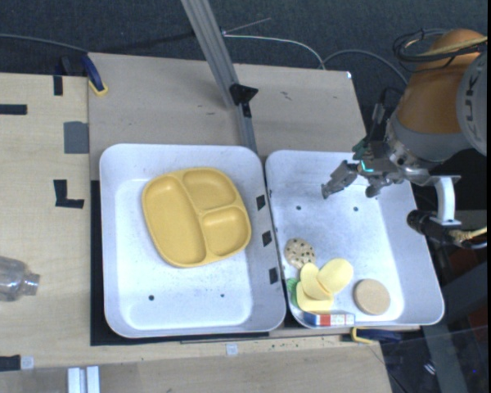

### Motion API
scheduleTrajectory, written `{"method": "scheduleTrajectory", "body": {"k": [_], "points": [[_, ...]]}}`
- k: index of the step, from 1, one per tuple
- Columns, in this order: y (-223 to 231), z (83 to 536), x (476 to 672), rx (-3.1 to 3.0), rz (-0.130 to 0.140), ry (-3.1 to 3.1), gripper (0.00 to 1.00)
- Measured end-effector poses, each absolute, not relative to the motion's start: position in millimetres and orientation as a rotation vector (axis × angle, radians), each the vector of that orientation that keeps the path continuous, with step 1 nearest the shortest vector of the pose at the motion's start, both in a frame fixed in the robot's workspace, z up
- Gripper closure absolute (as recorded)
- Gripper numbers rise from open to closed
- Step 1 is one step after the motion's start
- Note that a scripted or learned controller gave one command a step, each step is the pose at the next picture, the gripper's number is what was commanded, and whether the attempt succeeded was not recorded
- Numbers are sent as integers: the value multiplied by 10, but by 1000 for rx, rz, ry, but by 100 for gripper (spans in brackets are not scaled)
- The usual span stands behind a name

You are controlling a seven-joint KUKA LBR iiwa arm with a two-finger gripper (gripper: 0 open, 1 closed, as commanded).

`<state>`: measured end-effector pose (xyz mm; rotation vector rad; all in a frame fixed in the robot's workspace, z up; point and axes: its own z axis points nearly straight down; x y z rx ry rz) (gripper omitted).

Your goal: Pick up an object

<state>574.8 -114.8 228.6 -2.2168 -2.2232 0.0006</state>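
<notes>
My gripper [354,183] hangs over the upper middle of the right bin [409,244], fingers spread apart with nothing between them. Well below it, along the bin's front edge, lie a speckled cookie [299,253], yellow chip-like pieces [325,282], a tan round biscuit [371,295] and a flat packet [331,319] with red and blue print. The left bin [123,244] holds a yellow divided plate [196,216].
A slanted metal pole [213,39] runs from the top down to the seam between the bins. A clear bottle [6,278] lies on the wooden bench at far left. Cables trail behind the right bin.
</notes>
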Motion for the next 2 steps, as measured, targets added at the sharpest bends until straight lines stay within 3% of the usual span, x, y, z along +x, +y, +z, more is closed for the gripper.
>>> {"method": "scheduleTrajectory", "body": {"k": [1, 2], "points": [[-1654, 1222, 5191, -2219, 11, -2210, 0], [-1830, 2629, 5196, -2225, -4, -2227, 0]]}}
